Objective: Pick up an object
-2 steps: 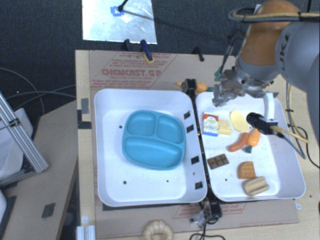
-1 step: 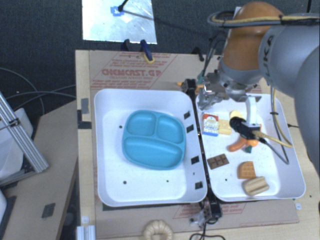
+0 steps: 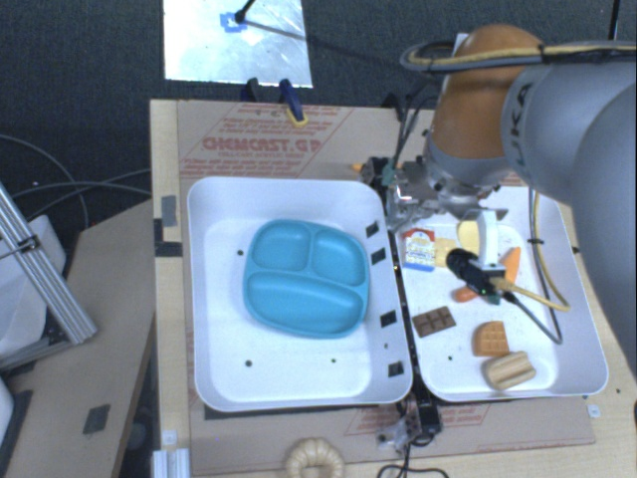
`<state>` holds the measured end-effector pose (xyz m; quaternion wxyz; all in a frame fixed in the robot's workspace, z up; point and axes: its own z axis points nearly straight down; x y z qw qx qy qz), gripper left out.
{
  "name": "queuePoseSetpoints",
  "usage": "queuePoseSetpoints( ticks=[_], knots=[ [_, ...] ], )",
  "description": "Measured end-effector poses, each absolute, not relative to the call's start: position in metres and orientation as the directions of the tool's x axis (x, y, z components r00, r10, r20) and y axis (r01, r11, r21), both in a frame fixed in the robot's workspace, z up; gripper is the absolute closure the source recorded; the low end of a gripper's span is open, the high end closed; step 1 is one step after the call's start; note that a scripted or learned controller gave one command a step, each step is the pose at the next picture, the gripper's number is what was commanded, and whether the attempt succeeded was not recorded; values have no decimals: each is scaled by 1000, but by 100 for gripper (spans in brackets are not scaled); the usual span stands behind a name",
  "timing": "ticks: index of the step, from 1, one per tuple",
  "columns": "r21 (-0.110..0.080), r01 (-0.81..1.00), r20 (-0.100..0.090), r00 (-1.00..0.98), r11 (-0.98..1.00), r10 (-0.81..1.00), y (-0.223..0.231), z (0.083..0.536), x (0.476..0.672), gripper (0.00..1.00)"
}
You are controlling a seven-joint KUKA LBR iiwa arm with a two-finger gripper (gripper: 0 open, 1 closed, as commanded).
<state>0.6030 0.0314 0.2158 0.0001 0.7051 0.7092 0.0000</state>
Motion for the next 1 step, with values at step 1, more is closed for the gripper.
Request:
queuePoseSetpoints(
  ticks=[1],
  knots=[
    [2, 1000, 0, -3, 3, 1000, 30, 215, 606, 100]
  ],
)
